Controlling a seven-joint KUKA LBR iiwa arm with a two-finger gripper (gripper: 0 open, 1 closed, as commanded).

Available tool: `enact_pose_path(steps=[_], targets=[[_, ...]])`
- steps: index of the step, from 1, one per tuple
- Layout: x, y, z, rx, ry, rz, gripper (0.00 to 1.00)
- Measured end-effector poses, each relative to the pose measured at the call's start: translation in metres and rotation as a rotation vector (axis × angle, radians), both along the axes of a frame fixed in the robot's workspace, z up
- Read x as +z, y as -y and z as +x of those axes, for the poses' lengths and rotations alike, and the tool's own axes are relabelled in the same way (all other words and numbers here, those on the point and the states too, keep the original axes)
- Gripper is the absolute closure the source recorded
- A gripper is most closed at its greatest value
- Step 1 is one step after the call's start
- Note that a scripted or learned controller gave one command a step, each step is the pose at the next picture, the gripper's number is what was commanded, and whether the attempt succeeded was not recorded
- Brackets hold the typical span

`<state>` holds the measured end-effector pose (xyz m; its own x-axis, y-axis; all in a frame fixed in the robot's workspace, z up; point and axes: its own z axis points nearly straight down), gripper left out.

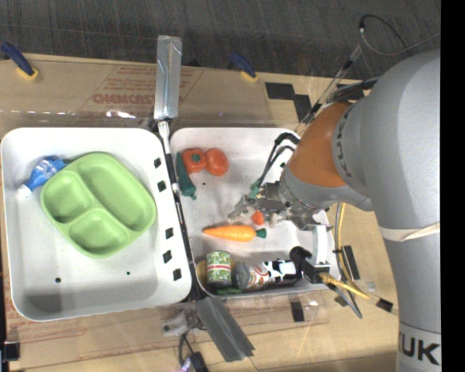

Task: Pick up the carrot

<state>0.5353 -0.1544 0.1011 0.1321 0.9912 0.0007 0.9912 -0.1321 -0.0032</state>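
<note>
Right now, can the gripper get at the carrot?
Probably yes. The carrot lies flat in the right bin, apart from the can, and the gripper hangs just above it.

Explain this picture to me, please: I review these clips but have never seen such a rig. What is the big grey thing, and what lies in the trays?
One fixed camera looks down at a slant on a bench. The grey robot arm reaches in from the right; its gripper sits just above the carrot in the right bin. That bin also has a tomato-like toy, a small can and a black-and-white toy. The left bin has a green divided plate and something blue.
</note>
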Motion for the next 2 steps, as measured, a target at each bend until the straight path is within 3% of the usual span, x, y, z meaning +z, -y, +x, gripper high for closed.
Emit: enact_pose_path(steps=[1,2], targets=[[0.039,-0.022,-0.049,0.052,0.000,0.001,0.00],[-0.010,-0.039,0.018,0.128,0.001,0.001,0.00]])
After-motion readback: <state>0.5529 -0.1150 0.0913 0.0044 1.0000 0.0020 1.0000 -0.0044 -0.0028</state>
